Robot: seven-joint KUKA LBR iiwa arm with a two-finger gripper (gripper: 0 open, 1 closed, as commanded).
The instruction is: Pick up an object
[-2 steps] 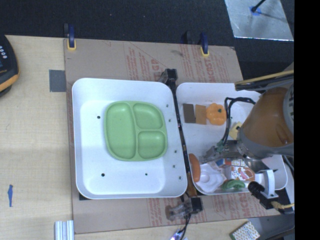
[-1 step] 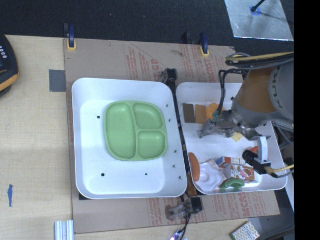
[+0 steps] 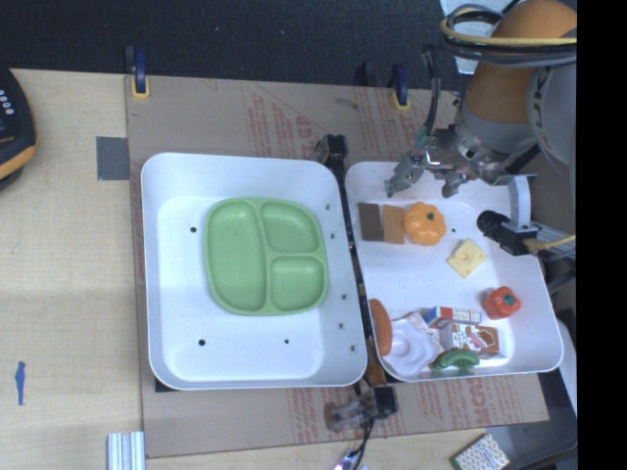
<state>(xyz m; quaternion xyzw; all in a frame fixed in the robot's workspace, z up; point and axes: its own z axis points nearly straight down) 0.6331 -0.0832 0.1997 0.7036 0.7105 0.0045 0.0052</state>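
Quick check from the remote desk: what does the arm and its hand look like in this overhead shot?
The grey arm carries a wide orange band above the wrist, with a thin yellow ring and dark cables looping over the band's top. Below sits a grey metal wrist block. The hand is bare metal, with two slim, spindly silver fingers and a thin rod rising behind it. I can read no markings.

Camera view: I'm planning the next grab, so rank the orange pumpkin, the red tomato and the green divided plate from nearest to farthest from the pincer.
1. Orange pumpkin: just below the pincer, right bin.
2. Red tomato: right bin's right side, lower down.
3. Green divided plate: left bin, farthest.
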